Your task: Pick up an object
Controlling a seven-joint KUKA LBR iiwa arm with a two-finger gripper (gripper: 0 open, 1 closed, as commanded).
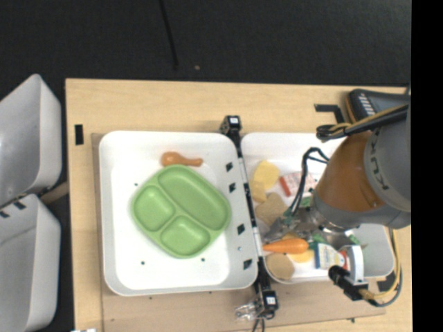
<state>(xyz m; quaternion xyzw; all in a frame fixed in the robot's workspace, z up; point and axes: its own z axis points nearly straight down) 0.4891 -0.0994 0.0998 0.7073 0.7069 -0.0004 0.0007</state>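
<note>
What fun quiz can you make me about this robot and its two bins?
1. True or false: the green divided plate lies in the left bin.
2. Which thing lies beside the plate in that bin? A) orange drumstick-shaped toy B) blue cup C) red ball
3. Fill in: the toy carrot lies in the ___ bin, below the arm.

Key: 1 true; 2 A; 3 right. The carrot lies in the right bin among several other small things.
</note>
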